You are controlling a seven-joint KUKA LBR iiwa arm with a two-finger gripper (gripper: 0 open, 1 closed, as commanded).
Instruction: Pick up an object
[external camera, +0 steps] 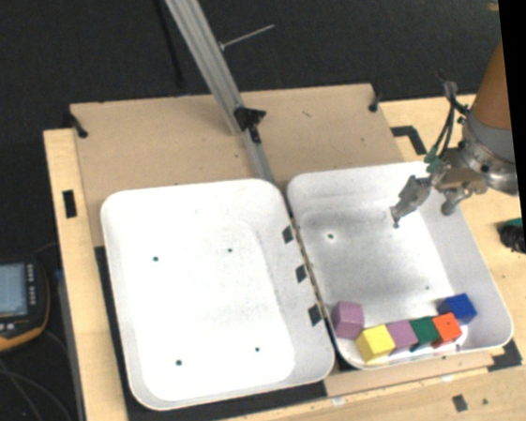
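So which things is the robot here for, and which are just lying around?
For the job:
gripper
purple block
yellow block
blue block
orange block
right bin

Lying about:
left bin
handheld screen
metal pole

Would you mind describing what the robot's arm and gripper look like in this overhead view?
At the right edge, the arm shows an orange-brown band above a grey wrist section. Thin green and dark cables run alongside it. The gripper is grey metal, ending in slim, dark-tipped fingers on a blocky silver body.
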